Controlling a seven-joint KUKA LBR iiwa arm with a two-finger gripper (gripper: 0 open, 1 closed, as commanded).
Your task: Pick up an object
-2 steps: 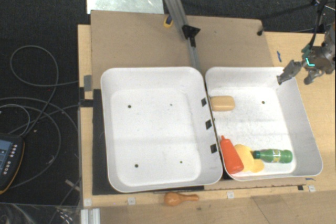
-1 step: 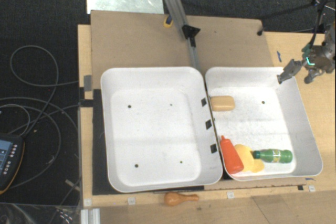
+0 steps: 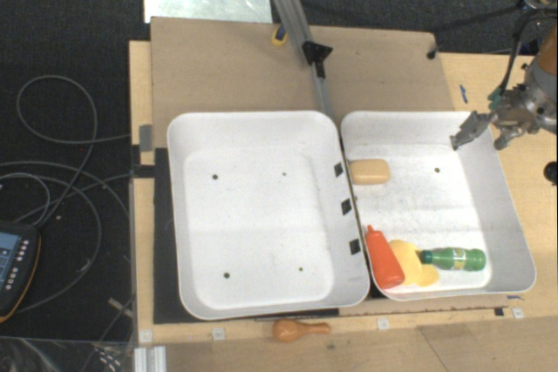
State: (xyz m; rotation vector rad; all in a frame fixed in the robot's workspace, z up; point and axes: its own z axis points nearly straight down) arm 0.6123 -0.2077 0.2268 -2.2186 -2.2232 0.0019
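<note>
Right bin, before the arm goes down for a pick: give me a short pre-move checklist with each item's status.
1. Objects in the right bin: ok; tan block, red bottle, yellow piece, green bottle.
2. Pincer carrying nothing: ok.
3. Pincer above a target: not ok; it sits over the bin's far right rim.
4. Tan block stands apart: ok.
5. Red bottle, yellow piece apart: not ok, touching.

Grey metal hand (image 3: 482,133) with two dark slim fingers, orange band above, black cables alongside.
</note>
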